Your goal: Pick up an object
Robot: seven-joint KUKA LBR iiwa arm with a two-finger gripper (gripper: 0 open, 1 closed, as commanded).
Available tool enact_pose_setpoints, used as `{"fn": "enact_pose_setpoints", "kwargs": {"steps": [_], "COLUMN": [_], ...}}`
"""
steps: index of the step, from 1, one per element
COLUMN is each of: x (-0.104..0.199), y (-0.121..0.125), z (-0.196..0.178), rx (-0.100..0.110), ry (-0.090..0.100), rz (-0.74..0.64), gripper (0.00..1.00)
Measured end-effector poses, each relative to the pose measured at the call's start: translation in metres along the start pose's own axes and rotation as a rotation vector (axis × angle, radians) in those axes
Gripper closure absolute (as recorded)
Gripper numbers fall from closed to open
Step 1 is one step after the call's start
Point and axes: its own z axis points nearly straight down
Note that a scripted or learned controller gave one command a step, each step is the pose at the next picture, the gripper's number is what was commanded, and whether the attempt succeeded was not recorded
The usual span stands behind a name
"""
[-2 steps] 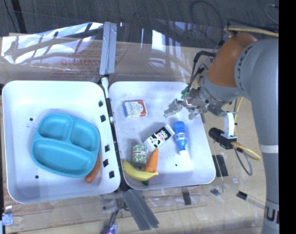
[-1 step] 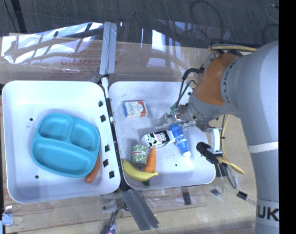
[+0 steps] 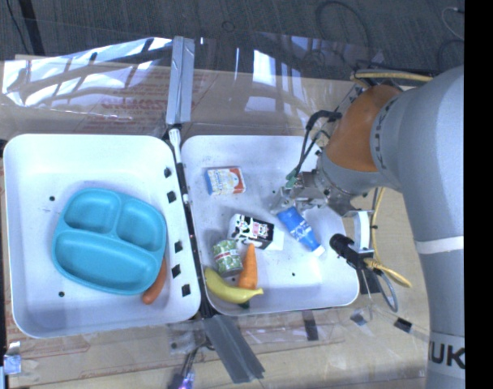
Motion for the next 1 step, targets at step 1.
{"fn": "enact_pose_setpoints", "kwargs": {"steps": [1], "x": [-0.0012], "y": [-0.0194], "z": [-0.108], "rx": [-0.005], "ry": [-0.001], "rz": [-0.019], "gripper": [1.0]}}
